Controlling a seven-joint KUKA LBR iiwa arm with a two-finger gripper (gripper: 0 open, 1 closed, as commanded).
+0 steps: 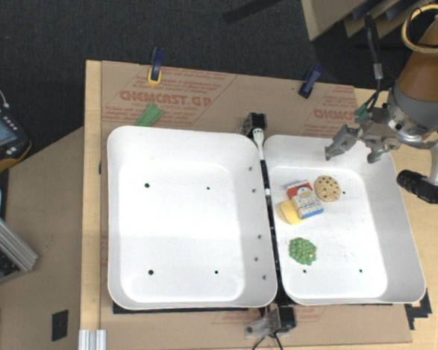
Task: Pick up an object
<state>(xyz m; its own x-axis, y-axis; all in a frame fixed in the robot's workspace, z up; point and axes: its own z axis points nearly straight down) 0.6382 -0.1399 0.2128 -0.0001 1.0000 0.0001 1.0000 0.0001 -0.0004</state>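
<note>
Over the far edge of the right-hand shallow white bin [395, 220] hangs the grey two-finger gripper [358, 147], its fingers spread apart with nothing between them. Well below it on that bin's floor lie a round tan cookie [327, 188], a small red, white and blue carton [304, 200] touching a yellow wedge-shaped block [290, 211], and a knobbly green cluster [303, 250] nearer the front. Beside it sits the left-hand white bin [178, 220].
</note>
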